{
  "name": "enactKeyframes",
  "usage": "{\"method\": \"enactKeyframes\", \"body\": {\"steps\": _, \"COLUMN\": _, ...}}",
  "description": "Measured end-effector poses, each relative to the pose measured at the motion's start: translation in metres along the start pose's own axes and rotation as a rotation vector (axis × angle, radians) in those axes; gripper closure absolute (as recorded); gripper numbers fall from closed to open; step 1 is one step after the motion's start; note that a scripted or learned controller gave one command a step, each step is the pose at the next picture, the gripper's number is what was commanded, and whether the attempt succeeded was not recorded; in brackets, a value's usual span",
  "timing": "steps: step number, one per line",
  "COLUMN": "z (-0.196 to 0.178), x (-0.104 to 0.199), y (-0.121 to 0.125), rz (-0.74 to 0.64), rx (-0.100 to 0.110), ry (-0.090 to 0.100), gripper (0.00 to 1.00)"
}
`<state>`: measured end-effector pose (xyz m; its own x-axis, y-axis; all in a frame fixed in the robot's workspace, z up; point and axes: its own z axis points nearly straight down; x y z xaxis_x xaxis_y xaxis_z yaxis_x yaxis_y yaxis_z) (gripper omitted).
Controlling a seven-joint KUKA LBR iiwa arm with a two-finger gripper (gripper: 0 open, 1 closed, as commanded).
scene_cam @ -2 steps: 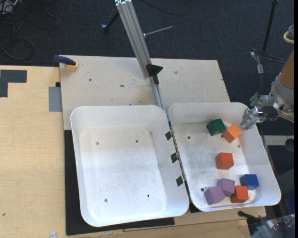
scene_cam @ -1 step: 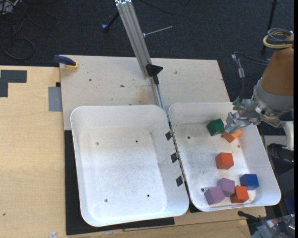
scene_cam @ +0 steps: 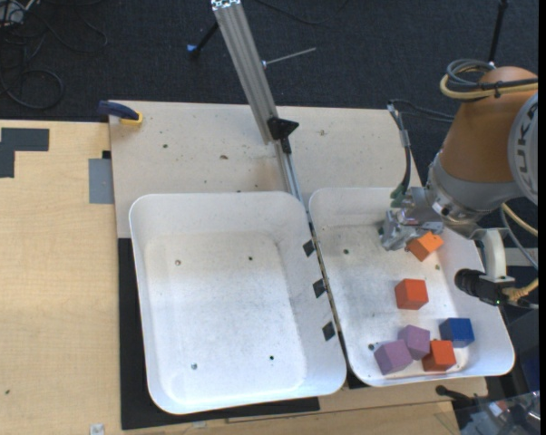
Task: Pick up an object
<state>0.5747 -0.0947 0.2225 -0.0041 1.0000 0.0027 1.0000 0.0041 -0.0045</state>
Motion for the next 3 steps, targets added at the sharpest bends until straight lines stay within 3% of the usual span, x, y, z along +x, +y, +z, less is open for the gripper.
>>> {"method": "enactKeyframes", "body": {"steps": 3, "z": -0.002, "x": 0.177, "y": 0.001, "rz": -0.001, "rx": -0.001, "ry": -0.001, "gripper": 1.00}}
